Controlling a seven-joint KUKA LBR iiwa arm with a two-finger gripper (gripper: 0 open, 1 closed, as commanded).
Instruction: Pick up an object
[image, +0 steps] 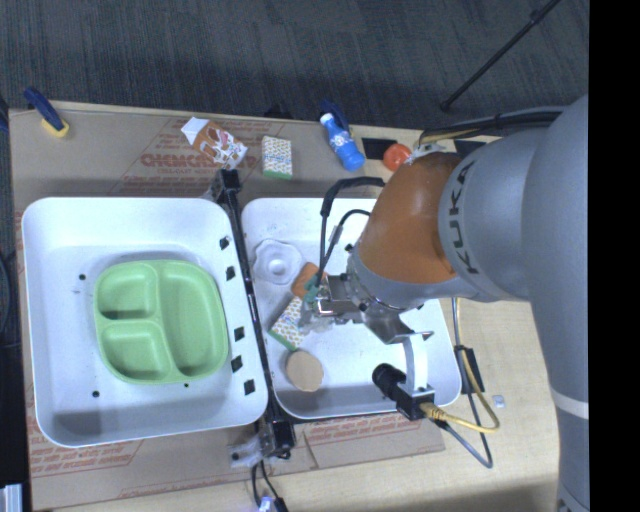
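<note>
Two white bins sit side by side on the bench; the right bin is the landmark for what follows. The gripper is inside it, toward its left half, low over a cluster of small objects. Whether the claw is open or closed cannot be told — the wrist and the orange band cover most of it.

Candidate objects:
- A patterned packet lies at the gripper, against the bin's left wall.
- An orange item sits just above the packet, toward the bin's far side.
- A round tan disc rests near the bin's front-left corner.
- A clear cup stands near the far-left corner.

The left bin, beside the landmark's left wall, holds a green divided tray.

Procedure, as judged: the packet appears to be the target. Centre the claw across the packet's narrow width, keep clear of the bin wall, descend until it brackets the packet, then close and lift straight up — a slanted approach risks pushing the packet aside.
</note>
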